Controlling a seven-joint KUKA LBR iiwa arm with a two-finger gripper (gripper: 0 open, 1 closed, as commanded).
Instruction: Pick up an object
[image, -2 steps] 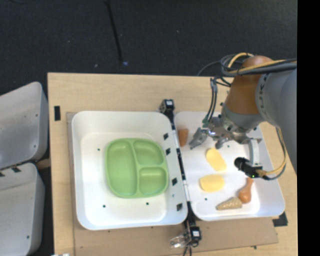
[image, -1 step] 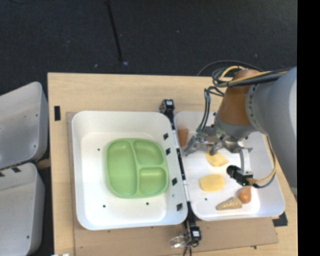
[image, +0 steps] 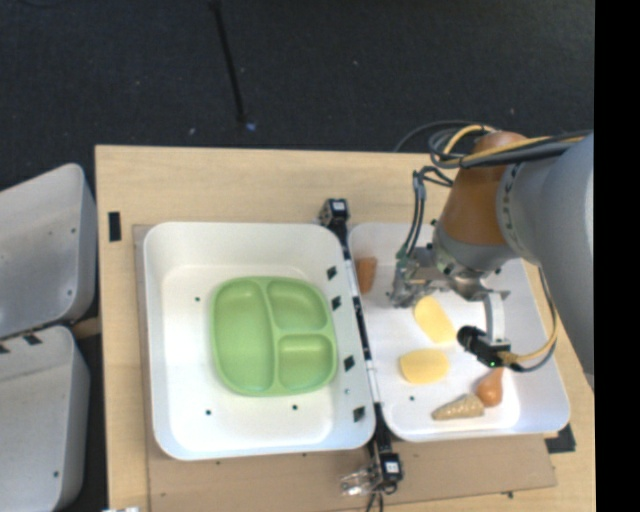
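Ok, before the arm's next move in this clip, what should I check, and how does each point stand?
1. Gripper over the right bin: ok.
2. Object between its fingers: cannot tell.
3. Nearest target, the upper yellow piece, lying free: ok.
4. Other candidates in that bin, lower yellow piece, cone, orange piece: ok.
5. Green tray lies apart in the left bin: ok.

no readable text, no labels, no brand marks, no numbers, no signs, on either white bin, the green tray, the arm, the bench, nothing legible anywhere
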